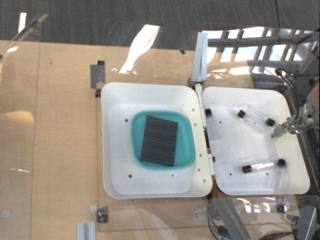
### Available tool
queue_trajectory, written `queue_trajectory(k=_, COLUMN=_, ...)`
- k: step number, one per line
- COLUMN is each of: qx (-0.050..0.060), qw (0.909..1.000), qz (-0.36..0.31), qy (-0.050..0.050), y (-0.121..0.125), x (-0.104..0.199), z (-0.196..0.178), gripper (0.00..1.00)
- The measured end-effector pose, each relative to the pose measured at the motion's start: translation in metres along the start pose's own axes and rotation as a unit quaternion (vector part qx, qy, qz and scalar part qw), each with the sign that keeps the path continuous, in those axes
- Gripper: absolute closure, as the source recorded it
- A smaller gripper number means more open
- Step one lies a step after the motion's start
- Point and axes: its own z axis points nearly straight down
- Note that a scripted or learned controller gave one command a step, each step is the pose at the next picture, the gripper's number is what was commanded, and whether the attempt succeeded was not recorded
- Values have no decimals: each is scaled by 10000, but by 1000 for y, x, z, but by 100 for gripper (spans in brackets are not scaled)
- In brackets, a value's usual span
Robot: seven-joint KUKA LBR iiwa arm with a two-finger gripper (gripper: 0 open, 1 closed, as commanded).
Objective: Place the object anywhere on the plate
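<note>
The gripper (pixel 283 130) sits at the right bin's (pixel 225 181) right edge; finger state cannot be determined. Well to its left, the dark ribbed rectangular block (pixel 159 140) lies flat on the square teal plate (pixel 137 144) in the left bin (pixel 115 179).

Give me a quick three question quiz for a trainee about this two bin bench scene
1. True or false: the dark ribbed block lies on the teal plate.
2. Which bin holds the clear tubes with black caps: A left bin, B right bin?
3. Fill in: the gripper is near the right bin's ___ edge.

Key: 1 true; 2 B; 3 right.
</note>
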Motion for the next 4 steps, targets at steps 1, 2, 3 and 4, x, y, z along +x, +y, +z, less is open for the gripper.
queue_trajectory(k=1, qx=1, qw=10000, qz=-1, qy=0, y=0, x=0, z=0, gripper=0)
queue_trajectory(k=2, qx=-9, qw=9996, qz=-285, qy=-17, y=-19, x=8, z=-155, gripper=0)
queue_trajectory(k=3, qx=-11, qw=9718, qz=2356, qy=-17, y=-31, x=14, z=-230, gripper=0)
queue_trajectory(k=4, qx=-2, qw=9147, qz=4041, qy=-10, y=-28, x=22, z=-230, gripper=0)
